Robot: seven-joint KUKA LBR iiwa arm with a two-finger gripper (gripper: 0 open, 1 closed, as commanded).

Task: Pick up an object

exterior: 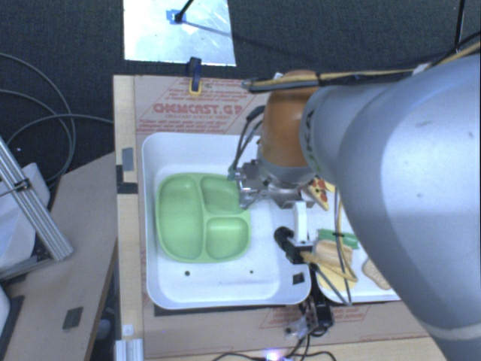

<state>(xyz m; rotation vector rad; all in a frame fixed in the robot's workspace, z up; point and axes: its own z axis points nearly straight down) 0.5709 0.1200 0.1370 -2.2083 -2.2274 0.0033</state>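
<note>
Reaching over left white bin (173,292), hand (259,190) beside green divided tray (199,216), grip state impossible to tell, red "CHEMCAST GP" lettering on brown sheet (188,110) behind bin.

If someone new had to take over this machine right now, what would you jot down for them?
Claw: low over the right edge of the green divided plate; its grip can't be judged from here.
Things: the plate lies flat in the left white bin. Yellow and tan items sit in the right bin, mostly hidden by the arm.
Done: nothing visibly lifted.
Left: grasp an object and raise it.
</note>
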